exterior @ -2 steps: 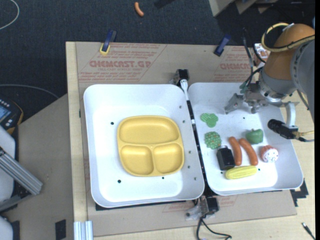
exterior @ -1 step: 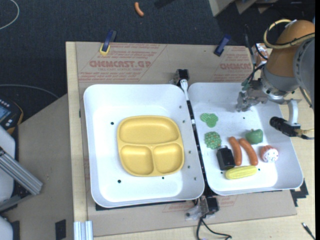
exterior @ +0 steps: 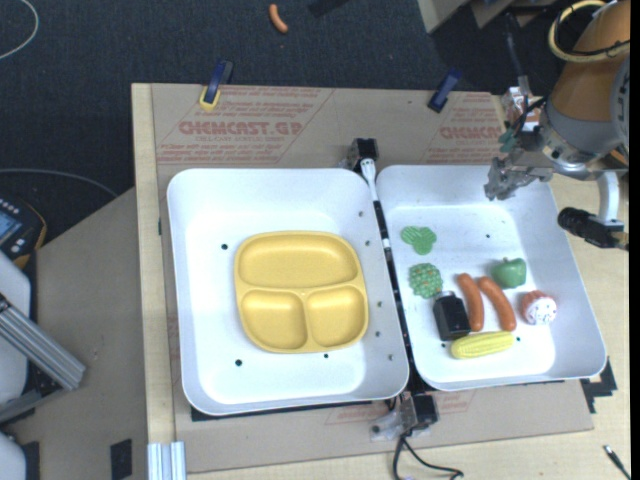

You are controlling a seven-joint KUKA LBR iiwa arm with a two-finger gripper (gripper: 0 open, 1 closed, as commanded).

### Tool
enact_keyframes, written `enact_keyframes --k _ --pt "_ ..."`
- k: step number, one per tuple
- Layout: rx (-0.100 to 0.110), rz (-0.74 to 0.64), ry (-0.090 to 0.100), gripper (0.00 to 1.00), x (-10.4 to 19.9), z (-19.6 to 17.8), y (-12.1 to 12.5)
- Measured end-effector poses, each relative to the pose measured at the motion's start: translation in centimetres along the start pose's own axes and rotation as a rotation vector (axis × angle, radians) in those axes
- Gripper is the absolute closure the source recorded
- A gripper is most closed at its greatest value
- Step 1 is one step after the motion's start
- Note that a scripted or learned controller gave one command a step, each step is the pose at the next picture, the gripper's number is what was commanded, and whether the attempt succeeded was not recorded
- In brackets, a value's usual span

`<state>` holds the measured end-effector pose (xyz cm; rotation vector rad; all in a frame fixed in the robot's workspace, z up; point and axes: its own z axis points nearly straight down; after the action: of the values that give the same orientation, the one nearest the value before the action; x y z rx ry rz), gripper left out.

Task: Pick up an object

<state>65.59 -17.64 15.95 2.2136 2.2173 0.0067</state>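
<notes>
Two white bins sit side by side on the table [exterior: 100, 298]. Inside the left bin [exterior: 190, 268] lies a yellow plate [exterior: 300, 290]. Toy foods crowd the right bin [exterior: 570, 318]: sausages [exterior: 487, 301], corn [exterior: 483, 345], a green pepper [exterior: 510, 271]. Over its far right corner hangs the hand [exterior: 503, 185]; whether it is spread, I cannot tell.

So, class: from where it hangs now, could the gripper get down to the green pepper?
Probably yes. The gripper hangs over the right bin's far corner, and bare white floor lies between it and the green pepper, with nothing stacked on it.
</notes>
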Motion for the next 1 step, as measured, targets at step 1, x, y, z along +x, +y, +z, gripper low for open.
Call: enact_keyframes --k 1 --pt "0.000 0.001 0.000 1.00 0.00 -5.71 -0.77"
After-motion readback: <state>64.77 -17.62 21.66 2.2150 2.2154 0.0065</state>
